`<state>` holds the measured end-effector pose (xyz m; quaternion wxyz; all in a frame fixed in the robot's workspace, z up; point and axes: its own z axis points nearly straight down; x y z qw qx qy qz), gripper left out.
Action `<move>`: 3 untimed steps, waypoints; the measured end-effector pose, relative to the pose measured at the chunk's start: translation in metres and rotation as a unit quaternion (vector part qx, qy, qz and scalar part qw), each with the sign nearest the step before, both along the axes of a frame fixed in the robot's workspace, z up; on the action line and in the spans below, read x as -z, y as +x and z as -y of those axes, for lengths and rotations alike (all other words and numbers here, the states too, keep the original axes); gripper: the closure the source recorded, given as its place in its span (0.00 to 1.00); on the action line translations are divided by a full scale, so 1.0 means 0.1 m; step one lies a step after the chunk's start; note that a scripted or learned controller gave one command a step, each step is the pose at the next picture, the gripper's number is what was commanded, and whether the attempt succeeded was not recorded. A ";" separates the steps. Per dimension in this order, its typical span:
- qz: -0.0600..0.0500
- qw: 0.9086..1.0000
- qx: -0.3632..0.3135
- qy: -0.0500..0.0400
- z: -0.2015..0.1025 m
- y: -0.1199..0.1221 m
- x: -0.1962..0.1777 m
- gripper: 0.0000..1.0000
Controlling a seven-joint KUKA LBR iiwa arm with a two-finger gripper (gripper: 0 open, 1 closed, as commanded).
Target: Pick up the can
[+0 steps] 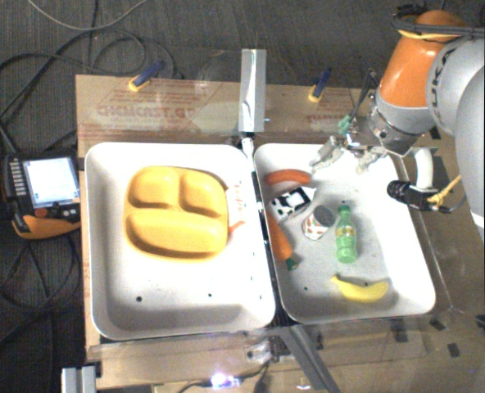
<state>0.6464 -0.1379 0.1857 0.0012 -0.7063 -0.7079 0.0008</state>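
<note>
Can [318, 220] lies tilted in right bin [406, 252]; likely light, rigid, slick. Grip across its cylindrical side. End effector [346, 155] hovers above, fingers spread, pinching nothing.

Gripper [346, 155] positioned over the upper edge of the right bin [406, 297], fingers spread apart, nothing between them. Can [317, 221] lying near the bin's middle, just beside a green bottle [345, 234], with a banana [361, 288] below, a carrot [280, 244] to the left and a black-and-white box [288, 202] above. Yellow divided tray [177, 211] resting in the left bin [111, 301].
</note>
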 end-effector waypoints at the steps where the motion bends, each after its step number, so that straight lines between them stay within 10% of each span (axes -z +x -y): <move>1: 0.018 1.000 -0.014 -0.003 -0.03 -0.32 0.63 0.00; 3: 0.020 1.000 -0.011 -0.001 0.50 0.36 0.73 0.00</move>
